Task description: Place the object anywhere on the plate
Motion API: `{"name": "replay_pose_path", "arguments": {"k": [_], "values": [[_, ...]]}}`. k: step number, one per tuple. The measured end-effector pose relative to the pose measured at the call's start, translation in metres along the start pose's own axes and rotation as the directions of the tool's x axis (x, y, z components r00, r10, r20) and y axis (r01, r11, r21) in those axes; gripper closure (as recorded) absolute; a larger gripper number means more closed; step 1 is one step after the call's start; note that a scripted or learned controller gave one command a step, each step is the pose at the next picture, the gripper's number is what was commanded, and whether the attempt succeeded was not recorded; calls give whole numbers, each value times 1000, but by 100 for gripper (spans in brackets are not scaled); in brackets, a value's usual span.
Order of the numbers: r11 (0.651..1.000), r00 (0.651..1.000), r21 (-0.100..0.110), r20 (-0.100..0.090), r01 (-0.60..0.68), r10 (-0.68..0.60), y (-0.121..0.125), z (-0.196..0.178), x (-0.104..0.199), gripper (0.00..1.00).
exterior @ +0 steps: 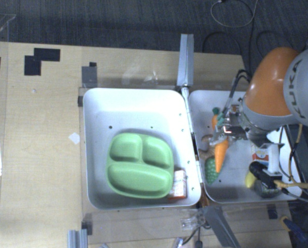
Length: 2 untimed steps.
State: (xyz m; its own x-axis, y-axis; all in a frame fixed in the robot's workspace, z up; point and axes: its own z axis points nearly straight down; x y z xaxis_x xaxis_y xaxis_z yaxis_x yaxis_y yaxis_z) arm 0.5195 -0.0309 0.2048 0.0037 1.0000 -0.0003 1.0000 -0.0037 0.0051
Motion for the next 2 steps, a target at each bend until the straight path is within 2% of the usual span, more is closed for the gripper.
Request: {"name": "replay_pose_path", "arguments": {"k": [1,2], "values": [[997,997,3,-1,-80,80,15,13,99,100],[997,997,3,-1,-79,79,15,13,99,0]]}}
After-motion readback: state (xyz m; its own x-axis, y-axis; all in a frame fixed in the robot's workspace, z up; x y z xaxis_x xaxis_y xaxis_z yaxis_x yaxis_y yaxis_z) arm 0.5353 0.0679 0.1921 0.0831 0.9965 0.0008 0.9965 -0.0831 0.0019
